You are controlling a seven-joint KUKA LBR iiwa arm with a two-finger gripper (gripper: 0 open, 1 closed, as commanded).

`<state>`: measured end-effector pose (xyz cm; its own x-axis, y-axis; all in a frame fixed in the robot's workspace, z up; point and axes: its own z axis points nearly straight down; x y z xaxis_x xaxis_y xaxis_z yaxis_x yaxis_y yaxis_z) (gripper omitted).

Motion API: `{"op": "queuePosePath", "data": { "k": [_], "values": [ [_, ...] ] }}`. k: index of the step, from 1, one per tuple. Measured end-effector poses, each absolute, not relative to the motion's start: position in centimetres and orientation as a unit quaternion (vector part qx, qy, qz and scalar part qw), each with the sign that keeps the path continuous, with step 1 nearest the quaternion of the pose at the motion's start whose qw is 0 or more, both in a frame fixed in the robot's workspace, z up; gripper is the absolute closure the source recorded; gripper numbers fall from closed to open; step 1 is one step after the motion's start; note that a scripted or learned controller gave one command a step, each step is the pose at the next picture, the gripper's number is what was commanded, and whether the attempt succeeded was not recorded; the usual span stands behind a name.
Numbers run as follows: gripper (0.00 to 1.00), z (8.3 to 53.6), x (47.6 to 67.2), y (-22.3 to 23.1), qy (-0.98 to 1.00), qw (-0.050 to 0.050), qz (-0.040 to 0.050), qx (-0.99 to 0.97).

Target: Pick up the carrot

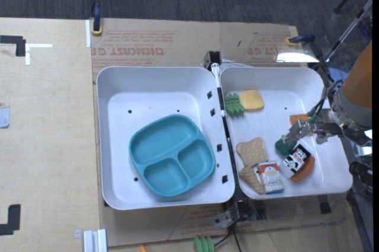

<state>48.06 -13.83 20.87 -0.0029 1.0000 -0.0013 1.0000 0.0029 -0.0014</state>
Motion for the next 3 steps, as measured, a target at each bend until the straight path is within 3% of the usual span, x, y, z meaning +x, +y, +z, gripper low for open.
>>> {"op": "queuePosePath", "data": {
  "k": [1,2,3],
  "values": [
    [0.00,12.8,53.1,-18.4,-0.666,0.000,0.0008,-0.746],
    [0.00,10.4,59.8,-19.3,-0.622,-0.005,-0.0025,-0.783],
    [0.00,9.7,59.6,-20.5,-0.594,0.000,-0.0076,-0.804]
  ]
}}
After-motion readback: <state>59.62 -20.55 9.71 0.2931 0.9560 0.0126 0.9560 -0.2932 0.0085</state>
